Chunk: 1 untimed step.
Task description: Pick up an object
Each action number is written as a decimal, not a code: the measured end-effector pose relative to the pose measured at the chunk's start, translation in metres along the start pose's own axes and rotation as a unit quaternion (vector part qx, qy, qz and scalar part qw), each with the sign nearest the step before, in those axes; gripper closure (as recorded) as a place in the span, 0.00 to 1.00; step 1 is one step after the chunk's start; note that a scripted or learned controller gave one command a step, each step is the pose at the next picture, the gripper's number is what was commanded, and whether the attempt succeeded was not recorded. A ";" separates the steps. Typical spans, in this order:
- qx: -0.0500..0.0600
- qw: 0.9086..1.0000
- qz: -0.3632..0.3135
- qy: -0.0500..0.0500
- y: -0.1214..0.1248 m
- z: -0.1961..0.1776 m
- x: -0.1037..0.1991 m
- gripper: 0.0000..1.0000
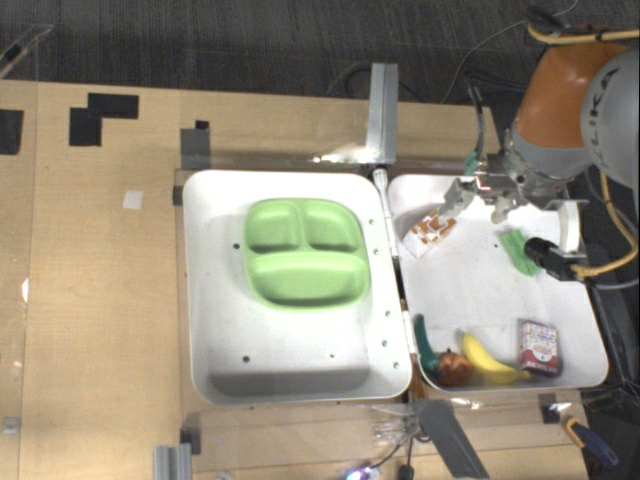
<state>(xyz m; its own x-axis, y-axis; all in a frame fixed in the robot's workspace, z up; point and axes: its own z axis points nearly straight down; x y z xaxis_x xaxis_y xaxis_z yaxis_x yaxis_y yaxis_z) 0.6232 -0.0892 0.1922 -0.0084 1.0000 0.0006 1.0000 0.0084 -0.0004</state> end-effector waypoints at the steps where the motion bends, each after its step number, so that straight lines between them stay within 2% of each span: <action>1: -0.002 0.998 -0.067 -0.001 -0.023 -0.105 -0.010 0.00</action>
<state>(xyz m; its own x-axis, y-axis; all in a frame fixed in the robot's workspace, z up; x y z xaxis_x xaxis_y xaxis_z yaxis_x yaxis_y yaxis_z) 0.6005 -0.0990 0.2976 -0.1413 0.9900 -0.0012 0.9900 0.1413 0.0034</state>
